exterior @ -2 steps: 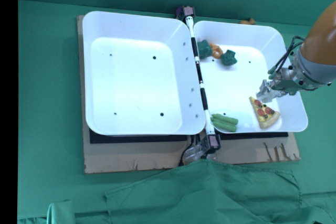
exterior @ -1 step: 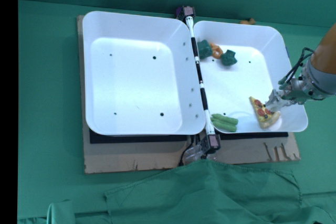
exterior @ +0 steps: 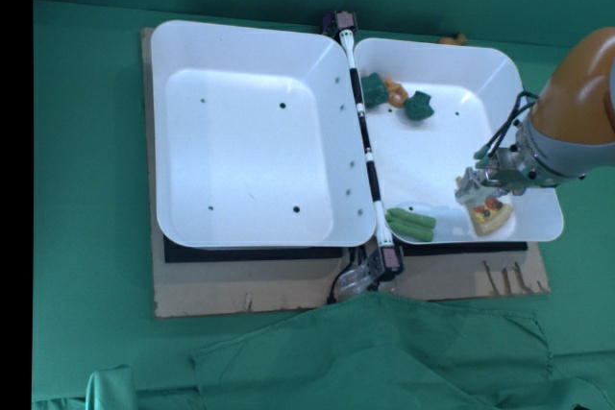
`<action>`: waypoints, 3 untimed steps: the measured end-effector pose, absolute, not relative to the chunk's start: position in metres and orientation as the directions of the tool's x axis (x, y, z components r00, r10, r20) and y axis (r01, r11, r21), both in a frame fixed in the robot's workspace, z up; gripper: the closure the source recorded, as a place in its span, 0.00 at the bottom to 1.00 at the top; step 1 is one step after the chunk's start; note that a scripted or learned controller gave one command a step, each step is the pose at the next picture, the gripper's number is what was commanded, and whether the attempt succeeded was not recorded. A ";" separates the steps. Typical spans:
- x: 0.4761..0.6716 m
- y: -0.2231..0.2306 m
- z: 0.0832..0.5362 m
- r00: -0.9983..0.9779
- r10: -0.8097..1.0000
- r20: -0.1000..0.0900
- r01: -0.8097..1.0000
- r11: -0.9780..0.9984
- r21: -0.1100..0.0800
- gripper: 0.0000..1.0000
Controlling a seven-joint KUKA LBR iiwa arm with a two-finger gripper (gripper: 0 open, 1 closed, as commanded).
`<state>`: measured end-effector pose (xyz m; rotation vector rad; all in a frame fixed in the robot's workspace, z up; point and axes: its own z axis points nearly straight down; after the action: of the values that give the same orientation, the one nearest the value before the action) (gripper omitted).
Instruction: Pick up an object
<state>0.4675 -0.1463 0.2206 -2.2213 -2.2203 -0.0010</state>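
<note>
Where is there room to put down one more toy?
The left bin has a wide bare floor. In the right bin, the middle is free, between the green and orange toys at the top and the green beans below. The tool crowds the pizza slice corner.

left bin (exterior: 183, 62): plain white, a few small dark dots on its floor.
right bin (exterior: 452, 158): the same white.
divider (exterior: 363, 134): you've got a strip banded black and white between the bins.
arm (exterior: 577, 101): orange band, grey below it.
pizza slice toy (exterior: 490, 215): yellow-tan with red spots.
bean pods (exterior: 413, 224): green.
two lumps (exterior: 418, 106): dark teal-green.
small piece (exterior: 396, 95): orange, between the lumps.
board (exterior: 192, 298): cardboard brown, black mat edge on top.
cloth (exterior: 96, 206): you see flat green all round.
</note>
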 end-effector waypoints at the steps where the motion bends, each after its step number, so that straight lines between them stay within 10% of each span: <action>1: 0.468 -0.190 0.310 0.007 1.000 -0.008 1.000 -0.006 0.013 1.00; 2: 0.533 -0.130 0.255 -0.003 1.000 0.000 1.000 0.003 0.002 1.00; 3: 0.464 -0.173 0.240 0.011 1.000 -0.002 1.000 -0.011 -0.003 1.00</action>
<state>0.4636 -0.1729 0.2403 -2.2332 -2.2085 0.0054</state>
